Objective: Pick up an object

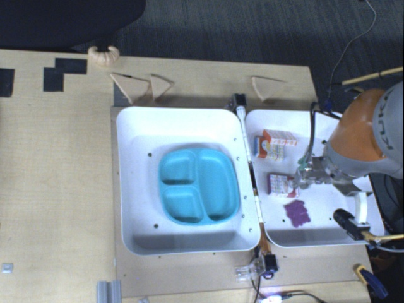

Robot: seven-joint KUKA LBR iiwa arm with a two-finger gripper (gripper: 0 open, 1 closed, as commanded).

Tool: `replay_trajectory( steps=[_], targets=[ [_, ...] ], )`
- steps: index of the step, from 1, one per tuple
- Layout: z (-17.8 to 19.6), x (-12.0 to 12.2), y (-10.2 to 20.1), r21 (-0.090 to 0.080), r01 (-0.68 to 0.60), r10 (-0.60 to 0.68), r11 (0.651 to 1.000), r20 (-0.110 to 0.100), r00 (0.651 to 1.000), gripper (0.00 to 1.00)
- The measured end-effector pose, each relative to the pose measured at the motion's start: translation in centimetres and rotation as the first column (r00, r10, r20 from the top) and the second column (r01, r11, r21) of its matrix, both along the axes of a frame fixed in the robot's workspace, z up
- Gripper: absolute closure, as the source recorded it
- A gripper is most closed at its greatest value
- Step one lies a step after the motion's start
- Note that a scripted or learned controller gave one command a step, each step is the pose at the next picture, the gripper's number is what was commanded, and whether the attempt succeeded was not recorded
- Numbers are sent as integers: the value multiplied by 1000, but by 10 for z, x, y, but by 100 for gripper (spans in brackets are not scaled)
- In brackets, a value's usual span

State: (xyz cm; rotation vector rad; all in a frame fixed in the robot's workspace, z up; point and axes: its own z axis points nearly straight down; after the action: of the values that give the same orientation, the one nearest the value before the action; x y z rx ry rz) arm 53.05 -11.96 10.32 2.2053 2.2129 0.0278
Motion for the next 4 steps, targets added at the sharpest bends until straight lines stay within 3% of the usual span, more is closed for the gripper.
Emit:
replay_trajectory(
  steps=[1,2,3,4],
  targets=[
    [0,0,0,-1,0,0,1000,0,1000,0],
    [-13,-37,23,-9,7,-7,1000,1,1000,0],
    [0,-34,26,-2,4,-4,1000,3,1000,100],
    [-16,-13,-89,-8,2,-2,1000,-15,1000,100]
  ],
)
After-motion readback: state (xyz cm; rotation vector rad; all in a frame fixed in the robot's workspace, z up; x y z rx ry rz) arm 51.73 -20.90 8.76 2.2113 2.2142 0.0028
